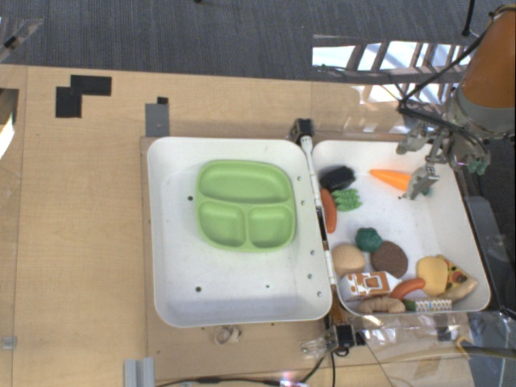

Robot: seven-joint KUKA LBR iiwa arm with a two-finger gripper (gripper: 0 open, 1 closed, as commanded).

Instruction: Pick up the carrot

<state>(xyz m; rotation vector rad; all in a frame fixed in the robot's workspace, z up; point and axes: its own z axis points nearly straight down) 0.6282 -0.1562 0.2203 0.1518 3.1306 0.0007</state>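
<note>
Claw [425, 180] hangs just right of the carrot [390, 179]; whether it is parted or closed cannot be told; carrot likely light, rigid, smooth; grip across thick end.

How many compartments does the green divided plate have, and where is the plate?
3. The green plate lies in the left bin: one wide compartment across the far side, two smaller ones on the near side, left and right. None appears hidden.

Orange carrot [391, 179], green tray [245, 205], white bins [173, 240], black item [337, 175], brown disc [389, 258], dark-green lump [369, 239].
</note>
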